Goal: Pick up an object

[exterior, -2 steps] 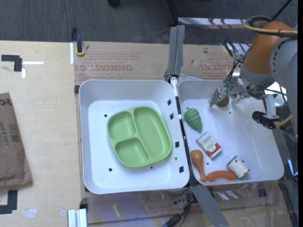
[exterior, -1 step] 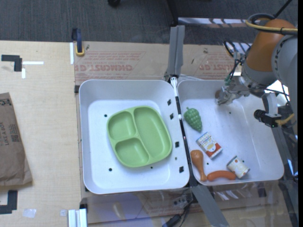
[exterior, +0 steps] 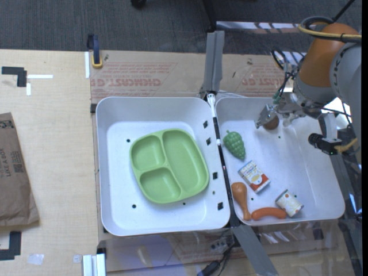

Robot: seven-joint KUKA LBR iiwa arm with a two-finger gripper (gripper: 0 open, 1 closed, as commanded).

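The gripper (exterior: 269, 119) hangs at the right bin's (exterior: 313, 171) twelve o'clock edge, clenched on a small brown object (exterior: 271, 122). Green grapes (exterior: 234, 144) lie at its eight o'clock

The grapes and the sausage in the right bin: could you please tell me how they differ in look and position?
The grapes are green and bumpy, while the sausage is smooth and orange-red. The grapes form a plump cluster; the sausage is long and thin. The grapes sit by the bin's left wall, midway up in the camera view; the sausage lies along its near edge. Both are toy foods lying loose in the right bin.
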